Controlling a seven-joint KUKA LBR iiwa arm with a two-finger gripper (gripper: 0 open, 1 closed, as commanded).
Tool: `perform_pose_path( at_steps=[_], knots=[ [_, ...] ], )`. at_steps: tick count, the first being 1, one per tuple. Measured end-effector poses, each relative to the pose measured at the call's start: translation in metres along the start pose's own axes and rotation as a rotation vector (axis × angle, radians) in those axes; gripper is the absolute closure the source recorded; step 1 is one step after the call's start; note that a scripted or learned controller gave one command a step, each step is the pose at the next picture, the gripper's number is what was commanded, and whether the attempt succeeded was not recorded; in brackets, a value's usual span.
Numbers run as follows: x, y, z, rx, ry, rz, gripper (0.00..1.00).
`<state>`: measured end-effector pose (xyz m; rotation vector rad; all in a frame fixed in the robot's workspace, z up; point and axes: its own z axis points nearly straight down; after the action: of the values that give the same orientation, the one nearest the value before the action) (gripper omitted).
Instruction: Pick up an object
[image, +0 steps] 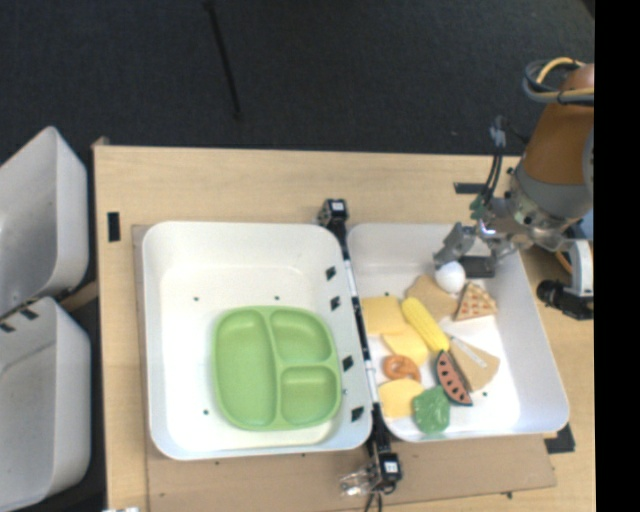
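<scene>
The gripper (468, 252) hangs over the egg (450, 275) at the food pile's twelve o'clock; whether it is parted or closed, I cannot tell. The round egg may roll away.

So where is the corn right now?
The corn lies in the right bin, about mid-pile, tilted, beside the yellow cheese slice and just above the watermelon slice.

left bin (170, 300): green divided plate (275, 367) takes up the front middle, back half and left strip are bare floor, easy way in.
right bin (530, 370): toy food pile (425, 350) crowds the left and middle; bare floor along the right wall and back left corner.
gripper (470, 250): sits over the right bin's back edge, white egg (450, 275) just beside it.
divider between the 2 bins (350, 310): clips stick up along it.
</scene>
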<state>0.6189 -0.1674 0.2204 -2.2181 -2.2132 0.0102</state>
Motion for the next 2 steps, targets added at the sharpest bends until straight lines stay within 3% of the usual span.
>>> perform_pose_path(
  at_steps=[1, 2],
  knots=[
    [0.0, 0.002, -0.006, -0.01, -0.002, -0.003, 0.0],
    [0.0, -0.008, 0.052, -0.005, -0.002, 0.0, 0.0]
  ],
)
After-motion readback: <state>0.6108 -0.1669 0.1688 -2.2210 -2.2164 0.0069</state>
